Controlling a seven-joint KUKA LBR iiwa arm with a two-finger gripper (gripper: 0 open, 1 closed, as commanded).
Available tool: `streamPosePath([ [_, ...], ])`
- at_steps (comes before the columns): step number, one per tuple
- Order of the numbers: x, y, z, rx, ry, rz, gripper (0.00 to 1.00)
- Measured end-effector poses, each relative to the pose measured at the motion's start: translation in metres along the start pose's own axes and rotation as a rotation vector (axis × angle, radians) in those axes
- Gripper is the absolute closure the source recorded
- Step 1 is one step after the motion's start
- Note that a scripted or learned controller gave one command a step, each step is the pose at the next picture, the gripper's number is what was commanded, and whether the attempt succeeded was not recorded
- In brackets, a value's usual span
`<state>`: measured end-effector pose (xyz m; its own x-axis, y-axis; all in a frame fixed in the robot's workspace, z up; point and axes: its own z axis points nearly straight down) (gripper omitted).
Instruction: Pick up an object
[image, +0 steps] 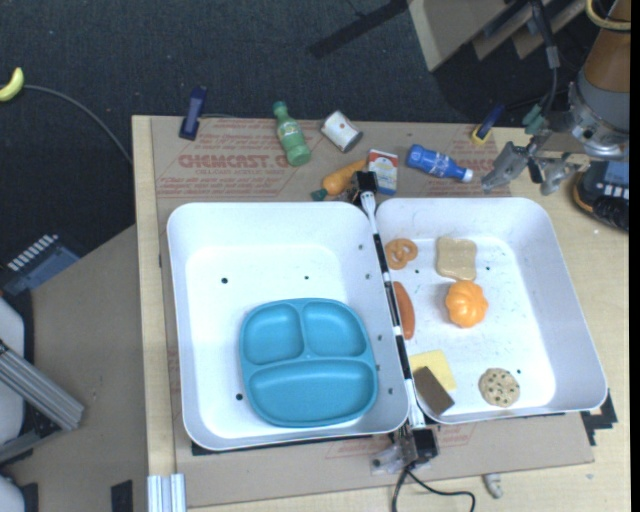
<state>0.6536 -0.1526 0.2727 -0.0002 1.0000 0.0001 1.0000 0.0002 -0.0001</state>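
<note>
the orange fruit is lying in the right bin, well below and left of the tool, beside a bread slice, pretzel and cookie. the tool is hovering over the tabletop beyond the bin's far rim, fingers spread apart, gripping nothing.

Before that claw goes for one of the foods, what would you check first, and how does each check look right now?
1. Food to pick lies in the right bin: ok.
2. Orange fruit sits apart from the bread slice: ok.
3. Cookie has free space around it: ok.
4. Claw is over the bin: not ok, it hangs beyond the far rim.
5. Hot dog has room on both sides: not ok, it lies against the bin wall.
</note>
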Motion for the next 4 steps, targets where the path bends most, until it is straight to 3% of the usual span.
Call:
streamPosePath([
  [1,0.042,-0.043,0.109,0.003,0.001,-0.001,0.0],
  [2,0.022,-0.085,0.189,0.001,0.0,0.002,0.0],
  [3,0.022,-0.084,0.178,-0.004,-0.001,0.001,1.0],
  [4,0.091,-0.133,0.088,-0.001,0.001,0.0,1.0],
])
